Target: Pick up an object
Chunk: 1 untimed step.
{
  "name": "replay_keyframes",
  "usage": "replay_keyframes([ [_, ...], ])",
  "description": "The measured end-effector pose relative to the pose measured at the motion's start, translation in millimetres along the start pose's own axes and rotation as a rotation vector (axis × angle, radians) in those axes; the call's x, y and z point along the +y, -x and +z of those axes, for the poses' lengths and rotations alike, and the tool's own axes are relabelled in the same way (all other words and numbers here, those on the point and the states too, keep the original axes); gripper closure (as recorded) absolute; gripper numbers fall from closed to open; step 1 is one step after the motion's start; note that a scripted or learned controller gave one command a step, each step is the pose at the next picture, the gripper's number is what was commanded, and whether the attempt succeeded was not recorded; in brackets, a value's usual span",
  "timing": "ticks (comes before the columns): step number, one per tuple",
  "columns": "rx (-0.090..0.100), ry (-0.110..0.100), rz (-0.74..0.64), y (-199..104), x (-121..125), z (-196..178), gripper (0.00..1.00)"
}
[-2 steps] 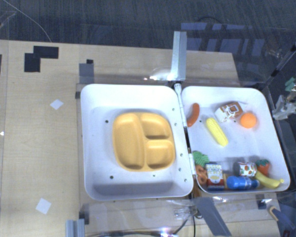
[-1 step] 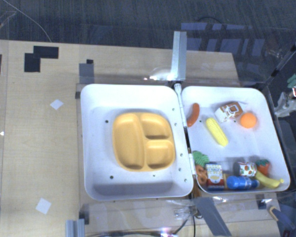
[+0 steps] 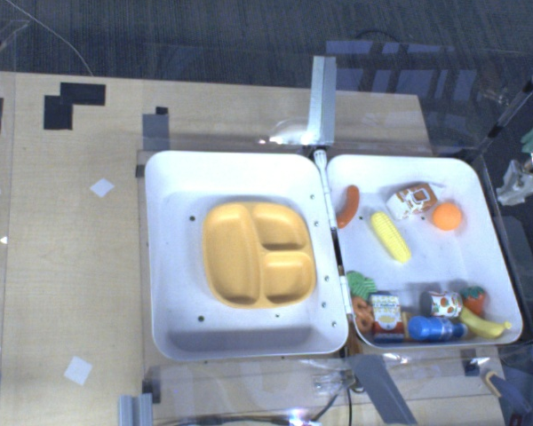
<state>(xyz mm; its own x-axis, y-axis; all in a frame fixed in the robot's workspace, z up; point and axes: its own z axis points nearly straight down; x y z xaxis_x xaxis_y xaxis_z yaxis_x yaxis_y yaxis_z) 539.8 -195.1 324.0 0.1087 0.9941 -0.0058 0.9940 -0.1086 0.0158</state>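
Two white bins on the tabletop (image 3: 62,264). Left bin (image 3: 173,238) holds one yellow divided tray (image 3: 256,254). Right bin (image 3: 480,238) holds one sausage (image 3: 347,206), one corn cob (image 3: 390,237), one orange ball (image 3: 447,216), one small carton (image 3: 412,200), one banana (image 3: 481,326), one blue bottle (image 3: 435,329), plus other small toys along the near wall, too jumbled to count. Gripper (image 3: 526,174) sits at right edge, beyond the right bin; fingers' state: cannot tell.

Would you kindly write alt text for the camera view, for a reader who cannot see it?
Two shallow white bins sit side by side on a wooden bench: the left bin holds a yellow divided tray, and the right bin holds toy food, including a corn cob, an orange, a sausage and a banana.
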Motion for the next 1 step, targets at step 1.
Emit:
replay_keyframes([
  [1, 0.007, -0.020, -0.062, 7.1, -19.4, 114.7, 1.00],
])
